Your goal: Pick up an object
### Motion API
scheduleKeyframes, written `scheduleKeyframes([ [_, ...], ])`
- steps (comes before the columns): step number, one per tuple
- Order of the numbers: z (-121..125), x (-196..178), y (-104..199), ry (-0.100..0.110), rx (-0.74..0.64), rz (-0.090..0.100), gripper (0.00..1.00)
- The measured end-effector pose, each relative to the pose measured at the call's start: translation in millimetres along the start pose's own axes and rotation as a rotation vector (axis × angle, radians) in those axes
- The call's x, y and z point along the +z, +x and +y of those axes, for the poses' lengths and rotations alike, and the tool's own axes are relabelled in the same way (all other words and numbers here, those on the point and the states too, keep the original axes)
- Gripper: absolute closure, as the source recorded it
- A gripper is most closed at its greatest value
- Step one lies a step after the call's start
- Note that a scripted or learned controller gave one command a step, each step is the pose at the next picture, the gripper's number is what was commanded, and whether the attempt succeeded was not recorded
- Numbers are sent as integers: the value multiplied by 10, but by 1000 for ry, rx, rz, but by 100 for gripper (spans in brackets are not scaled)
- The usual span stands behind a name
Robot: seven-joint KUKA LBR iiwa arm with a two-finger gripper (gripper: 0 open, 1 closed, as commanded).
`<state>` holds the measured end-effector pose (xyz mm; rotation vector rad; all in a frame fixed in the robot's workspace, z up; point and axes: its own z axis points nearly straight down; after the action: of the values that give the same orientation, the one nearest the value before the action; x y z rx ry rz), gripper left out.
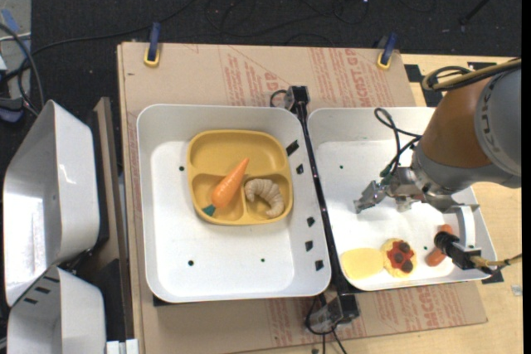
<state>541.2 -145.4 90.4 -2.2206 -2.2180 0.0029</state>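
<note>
We see 2 white bins side by side on the cardboard-covered surface [249, 70]. In the left bin [166, 261] sits a yellow divided plate [199, 149]. An orange toy carrot [230, 183] lies slantwise across it, and a pale curled pastry-like piece [265, 195] rests in the plate's lower right compartment, just beside the carrot.

The grey arm [473, 137] reaches into the right bin [348, 128] from the right. Its gripper [366, 201] is over a bare patch of the bin floor near the middle, pointing left. We cannot tell whether it is released or clenched (it is too small and slanted in this view).

3 things that could be picked lie along the near edge of the right bin, below the gripper and apart from it. A flat pale yellow disc [362, 263] is at the left. Touching it on the right is a yellow piece topped with red and dark berries [399, 256], and a small orange-red piece [436, 258] lies further right.
</note>
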Motion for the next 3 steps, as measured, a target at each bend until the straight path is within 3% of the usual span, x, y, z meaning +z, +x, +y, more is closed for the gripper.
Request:
scheduleKeyframes([
  [1, 8, -118, 2, -3, 1, 0, 100],
  [3, -13, -1174, -79, -8, -4, -2, 100],
])
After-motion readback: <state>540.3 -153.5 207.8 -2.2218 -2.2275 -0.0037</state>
